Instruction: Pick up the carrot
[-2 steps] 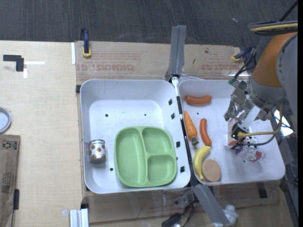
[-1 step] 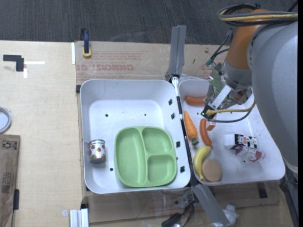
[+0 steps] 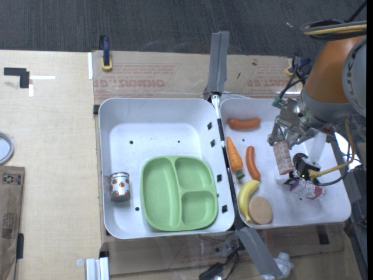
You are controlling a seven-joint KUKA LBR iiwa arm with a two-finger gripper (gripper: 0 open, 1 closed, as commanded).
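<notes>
The carrot [image 3: 233, 154] is orange with a small green stub at its near end. It lies lengthwise along the left wall of the right bin [image 3: 332, 214]. My gripper [image 3: 284, 134] hangs over the middle-right of that bin, roughly a hand's width to the right of the carrot and apart from it. Directly under the gripper is a brownish snack packet [image 3: 283, 158]. The grey arm with its orange band [image 3: 329, 69] comes in from the upper right.
In the right bin are two red sausages [image 3: 243, 122] [image 3: 253, 163], a banana [image 3: 246, 198], a tan round piece [image 3: 261, 210] and a crumpled wrapper [image 3: 307, 188]. The left bin [image 3: 116, 115] holds a green divided plate [image 3: 179, 192] and a small can [image 3: 120, 186].
</notes>
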